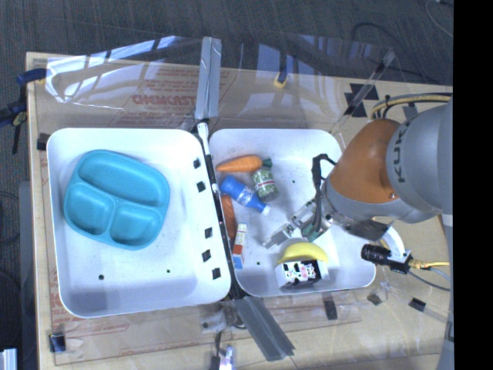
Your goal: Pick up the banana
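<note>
Hovering pincer (296, 232) just above banana (303, 251)

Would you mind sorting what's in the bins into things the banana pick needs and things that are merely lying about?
Needed:
banana
gripper

Lying about:
carrot
blue bottle
green jar
black-and-white box
blue divided plate

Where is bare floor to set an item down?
Left bin: free floor along its front and right, around the blue tray. Right bin: crowded by carrot, bottle, banana; its far right corner is bare.
</note>
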`<state>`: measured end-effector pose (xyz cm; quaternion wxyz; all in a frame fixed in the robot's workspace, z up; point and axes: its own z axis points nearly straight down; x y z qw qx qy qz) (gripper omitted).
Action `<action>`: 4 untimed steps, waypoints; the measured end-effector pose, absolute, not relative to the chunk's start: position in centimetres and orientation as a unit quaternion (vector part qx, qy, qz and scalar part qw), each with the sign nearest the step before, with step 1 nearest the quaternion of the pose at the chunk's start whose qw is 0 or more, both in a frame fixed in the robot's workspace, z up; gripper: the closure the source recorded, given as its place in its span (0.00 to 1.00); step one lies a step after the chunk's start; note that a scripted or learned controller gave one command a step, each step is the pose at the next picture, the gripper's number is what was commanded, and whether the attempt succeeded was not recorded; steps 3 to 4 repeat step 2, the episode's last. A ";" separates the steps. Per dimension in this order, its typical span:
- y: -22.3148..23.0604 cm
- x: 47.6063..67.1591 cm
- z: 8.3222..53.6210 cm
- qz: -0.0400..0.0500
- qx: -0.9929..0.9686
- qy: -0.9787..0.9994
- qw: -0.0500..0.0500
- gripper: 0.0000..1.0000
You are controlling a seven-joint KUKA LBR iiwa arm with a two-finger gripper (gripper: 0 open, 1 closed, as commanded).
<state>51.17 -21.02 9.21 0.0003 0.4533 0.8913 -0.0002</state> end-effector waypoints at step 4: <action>-21.0 50.5 9.2 0.000 0.446 0.895 0.000 0.00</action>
